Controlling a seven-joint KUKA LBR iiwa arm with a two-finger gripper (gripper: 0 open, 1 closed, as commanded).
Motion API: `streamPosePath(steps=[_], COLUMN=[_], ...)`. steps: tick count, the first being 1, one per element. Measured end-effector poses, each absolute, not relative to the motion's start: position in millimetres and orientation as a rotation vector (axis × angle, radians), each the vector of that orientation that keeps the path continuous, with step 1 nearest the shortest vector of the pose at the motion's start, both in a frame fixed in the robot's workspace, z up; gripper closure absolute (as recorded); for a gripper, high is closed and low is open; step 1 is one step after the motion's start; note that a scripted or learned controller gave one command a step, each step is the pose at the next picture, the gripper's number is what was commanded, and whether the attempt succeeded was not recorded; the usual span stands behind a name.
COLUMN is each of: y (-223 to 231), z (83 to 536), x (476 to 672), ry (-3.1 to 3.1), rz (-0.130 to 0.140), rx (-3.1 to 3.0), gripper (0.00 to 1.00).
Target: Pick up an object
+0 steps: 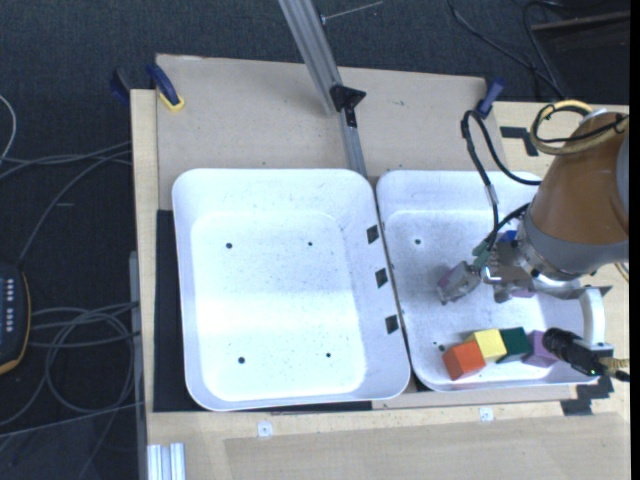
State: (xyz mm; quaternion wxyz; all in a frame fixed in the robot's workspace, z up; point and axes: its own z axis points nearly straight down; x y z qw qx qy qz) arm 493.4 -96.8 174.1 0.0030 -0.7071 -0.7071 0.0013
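No writing or brand mark can be read anywhere. At the bottom of the frame runs the pale wooden edge of the bench. Just above it, in the lower right, four small blocks lie in a row along the near wall of the right bin: an orange block, a yellow block, a green block and a purple block, each touching its neighbour. Above them the gripper hangs over the bin floor, apart from the blocks; whether its fingers are apart or together cannot be told. The arm enters from the right. The left bin sits beside it. Farther up, a grey metal bar slants across the bench, two blue clamps grip its far corners, and cables trail over dark carpet.
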Motion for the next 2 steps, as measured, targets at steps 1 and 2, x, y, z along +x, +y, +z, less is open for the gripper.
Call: streamPosePath(steps=[1,2], y=[-101.2,-100.9], z=[112.8,127.0], x=[495.6,498.1], ry=[-2.216,-2.222], rz=[0.006,-0.003], rx=[-2.217,-2.221], gripper=[0.00,1.00])
